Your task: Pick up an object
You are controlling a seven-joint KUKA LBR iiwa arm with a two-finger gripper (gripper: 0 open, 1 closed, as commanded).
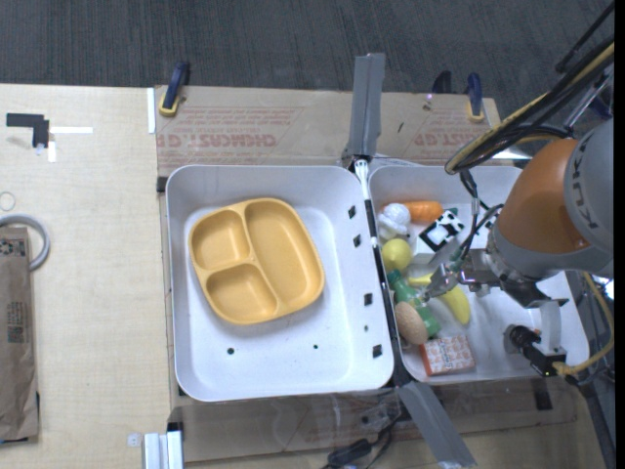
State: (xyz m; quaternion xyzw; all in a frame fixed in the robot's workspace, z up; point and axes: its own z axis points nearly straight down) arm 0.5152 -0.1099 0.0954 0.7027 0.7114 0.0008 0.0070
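The gripper [441, 279] hangs low in the right bin [488, 364], its tip down among the toys along that bin's left side; whether it is apart, together or clamped on anything I cannot tell from this slanted look. Just right of the tip lies a yellow banana [455, 305]. Left of it sit a yellow lemon-like ball [395, 253] and a green piece [401, 288], with a tan egg-shaped item [410, 321] nearer. A small red-and-white box [447, 356] lies nearest. Farther off are an orange carrot [424, 209], a white figure [394, 219] and a black-and-white block [442, 231].

This looks like the reach-and-close step: nothing is lifted. The next move likely calls for closing on one piece, probably the banana, then rising straight so neighbours are not dragged.

The arm [547, 208] enters from the right, its orange band above the bin, wrist bent down and leftward toward the pile.

The left bin [186, 291] holds a yellow divided plate [256, 259], well apart from the action.
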